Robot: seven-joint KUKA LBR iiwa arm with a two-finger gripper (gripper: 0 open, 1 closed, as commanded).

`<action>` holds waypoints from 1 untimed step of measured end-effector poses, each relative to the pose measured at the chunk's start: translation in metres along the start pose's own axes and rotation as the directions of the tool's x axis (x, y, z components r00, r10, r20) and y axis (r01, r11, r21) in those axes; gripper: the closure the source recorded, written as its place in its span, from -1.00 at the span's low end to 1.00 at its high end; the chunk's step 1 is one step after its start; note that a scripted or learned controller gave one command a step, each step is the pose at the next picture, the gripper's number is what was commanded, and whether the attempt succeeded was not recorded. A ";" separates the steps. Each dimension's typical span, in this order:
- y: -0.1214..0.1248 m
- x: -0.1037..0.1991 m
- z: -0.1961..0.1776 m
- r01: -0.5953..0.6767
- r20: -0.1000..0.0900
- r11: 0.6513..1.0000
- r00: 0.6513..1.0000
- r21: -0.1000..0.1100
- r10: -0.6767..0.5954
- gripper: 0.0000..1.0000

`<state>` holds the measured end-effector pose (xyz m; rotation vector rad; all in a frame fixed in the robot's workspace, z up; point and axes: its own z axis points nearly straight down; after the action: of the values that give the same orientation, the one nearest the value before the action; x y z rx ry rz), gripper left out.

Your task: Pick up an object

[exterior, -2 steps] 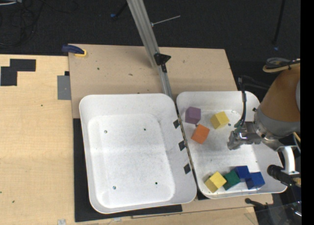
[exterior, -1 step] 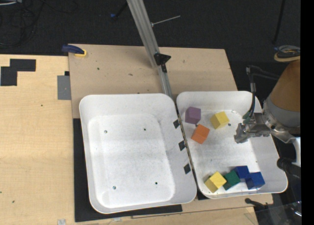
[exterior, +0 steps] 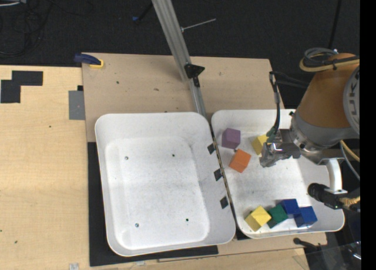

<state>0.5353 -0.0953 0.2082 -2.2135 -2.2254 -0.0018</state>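
Dark floor and trailing cables frame a pale wooden worktop (exterior: pixel 153 80) that carries two shallow white bins side by side, with a slanted metal rail (exterior: pixel 174 39) rising toward the top of the frame. At centre left, the left bin (exterior: pixel 111 139) lies bare. To the right of centre, the right bin (exterior: pixel 258 192) holds all the blocks.

From the right edge of the frame, the grey and orange arm (exterior: pixel 329 110) reaches in over the right bin, and its gripper (exterior: pixel 271 155) hangs low over the bin's upper half. Just beside it, toward its upper left, sits a yellow block (exterior: pixel 260 143), partly hidden by the gripper body. An orange block (exterior: pixel 239 160) lies a little farther to the left, and a purple block (exterior: pixel 231 138) sits above that. Near the bin's lower edge, another yellow block (exterior: pixel 257 218), a green block (exterior: pixel 276 214) and two blue blocks (exterior: pixel 298 212) crowd together.

Whether the gripper's tips are spread or closed I cannot tell from here, and nothing is seen held between them. The moment looks like the approach or descent stage of a pick, with the yellow block nearest as the likely target. A clean pick would seem to call for centring over that block, then closing and lifting straight up, clear of the bin wall.
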 end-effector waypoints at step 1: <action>0.016 0.051 0.005 -0.001 0.000 1.000 1.000 0.001 0.001 1.00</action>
<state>0.5510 -0.0439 0.2030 -2.2143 -2.2240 -0.0004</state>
